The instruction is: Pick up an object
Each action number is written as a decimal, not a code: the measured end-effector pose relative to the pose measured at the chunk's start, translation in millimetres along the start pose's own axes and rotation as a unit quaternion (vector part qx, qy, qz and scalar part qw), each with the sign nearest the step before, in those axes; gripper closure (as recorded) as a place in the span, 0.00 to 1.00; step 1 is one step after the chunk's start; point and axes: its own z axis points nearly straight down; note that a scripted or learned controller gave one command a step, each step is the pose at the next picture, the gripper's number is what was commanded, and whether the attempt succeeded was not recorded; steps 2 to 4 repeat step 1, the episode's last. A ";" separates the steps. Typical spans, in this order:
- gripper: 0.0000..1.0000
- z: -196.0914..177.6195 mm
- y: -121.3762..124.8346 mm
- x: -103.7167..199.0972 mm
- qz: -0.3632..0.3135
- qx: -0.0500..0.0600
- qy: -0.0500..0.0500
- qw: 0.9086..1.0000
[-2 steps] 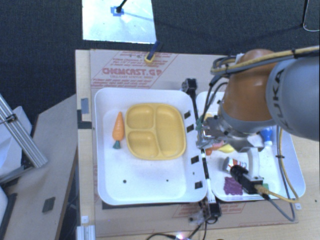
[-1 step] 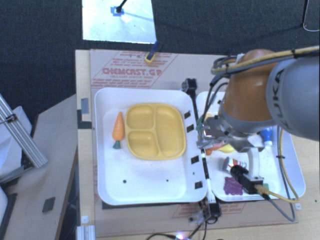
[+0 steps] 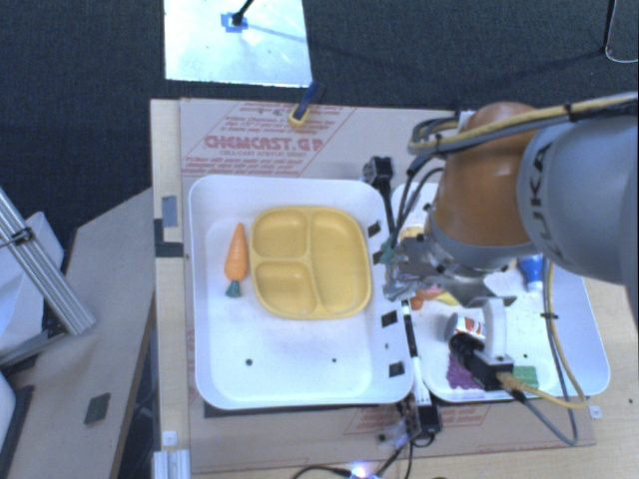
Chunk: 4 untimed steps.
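I see the big grey arm (image 3: 559, 188) over the right bin (image 3: 589, 367). The left bin (image 3: 210, 367) holds a yellow tray (image 3: 308, 261) with a toy carrot (image 3: 236, 257) beside it. The gripper (image 3: 404, 282) sits low at the right bin's left edge — maybe near something orange.

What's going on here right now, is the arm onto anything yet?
The KUKA arm reaches in over the right bin, its gripper low near that bin's left edge, beside a small orange item. Nothing is visibly held, so no pick is confirmed. A purple object and a green one lie near the bin's front. In the left bin, a yellow divided plate and a toy carrot sit side by side.
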 end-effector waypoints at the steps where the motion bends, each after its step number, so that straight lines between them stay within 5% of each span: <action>1: 1.00 4.6 -4.2 -2.1 0.002 0.000 0.000 1.000; 4: 1.00 4.6 -4.2 -2.1 0.002 0.000 0.000 1.000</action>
